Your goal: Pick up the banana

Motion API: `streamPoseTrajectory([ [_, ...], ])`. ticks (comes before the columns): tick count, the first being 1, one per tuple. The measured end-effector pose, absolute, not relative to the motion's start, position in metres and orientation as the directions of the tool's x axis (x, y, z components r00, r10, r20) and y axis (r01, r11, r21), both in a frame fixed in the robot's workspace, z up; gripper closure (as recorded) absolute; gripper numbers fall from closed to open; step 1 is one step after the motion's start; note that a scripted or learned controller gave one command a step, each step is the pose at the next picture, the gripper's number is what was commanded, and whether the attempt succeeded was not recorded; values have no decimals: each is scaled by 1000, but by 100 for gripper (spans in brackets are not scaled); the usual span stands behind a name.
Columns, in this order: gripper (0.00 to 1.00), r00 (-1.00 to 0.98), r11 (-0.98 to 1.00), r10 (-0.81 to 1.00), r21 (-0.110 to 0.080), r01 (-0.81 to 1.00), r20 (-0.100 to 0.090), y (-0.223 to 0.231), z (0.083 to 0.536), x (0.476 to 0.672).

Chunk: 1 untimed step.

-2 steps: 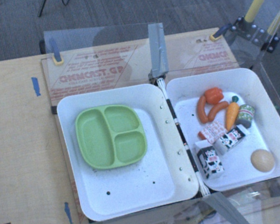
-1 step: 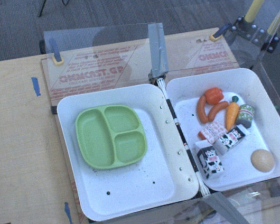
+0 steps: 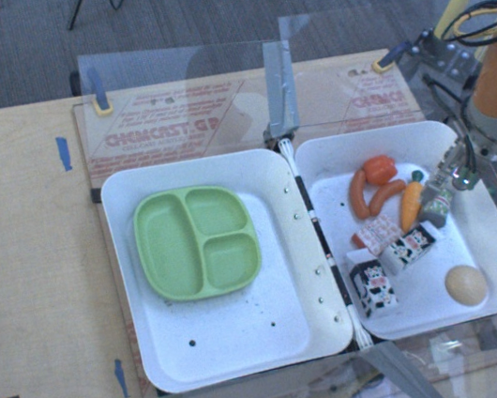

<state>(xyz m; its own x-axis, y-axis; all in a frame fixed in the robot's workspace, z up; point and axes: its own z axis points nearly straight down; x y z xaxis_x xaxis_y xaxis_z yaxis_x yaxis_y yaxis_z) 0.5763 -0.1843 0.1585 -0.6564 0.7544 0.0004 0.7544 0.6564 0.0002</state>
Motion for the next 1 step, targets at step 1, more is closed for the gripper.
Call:
streamPoseTrajectory([
  [1, 100, -454, 454, 891, 18, 891, -21, -137, 97, 546],
])
